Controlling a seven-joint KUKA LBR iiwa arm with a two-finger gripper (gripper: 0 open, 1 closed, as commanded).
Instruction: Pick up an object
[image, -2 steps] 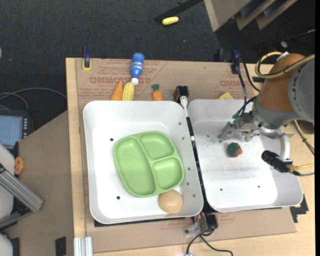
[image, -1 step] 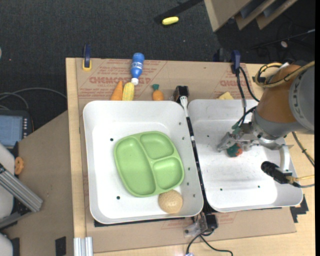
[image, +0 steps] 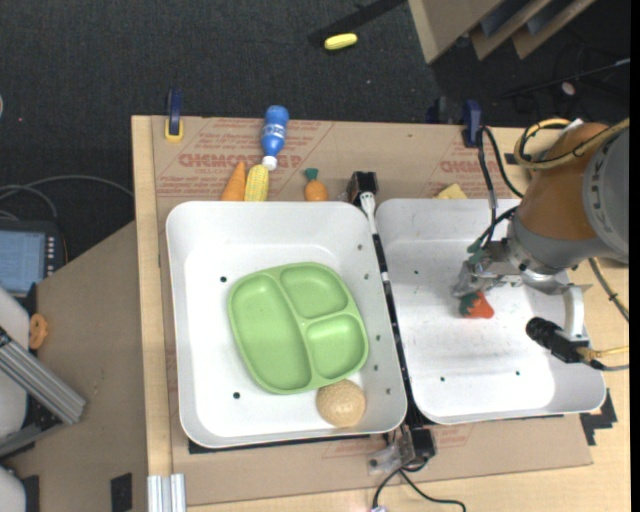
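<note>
The arm comes in from the right of the frame and bends down over the right bin (image: 520, 385), which puts its gripper (image: 474, 292) low over a small red-orange object (image: 481, 308) lying right of centre in the frame; this looks like the thing the pick is aimed at. Whether the pincer is apart or closed cannot be told, since the wrist and its cabling crowd that spot, so no grasp can be claimed. The object seems a small, smooth toy piece, possibly with a green tip, resting on the bin's flat glossy white floor. In the left bin (image: 200, 240) a green divided tray (image: 296, 325) of shiny moulded plastic lies tilted, with three rounded compartments, and a tan, rough-looking ball (image: 341, 403) sits touching its lower edge. Along the top of the bench, outside the bins, lie a blue-and-white bottle (image: 273, 132), a yellow corn cob (image: 257, 182) and a small carrot (image: 315, 187), likely spare props parked out of reach.
</note>
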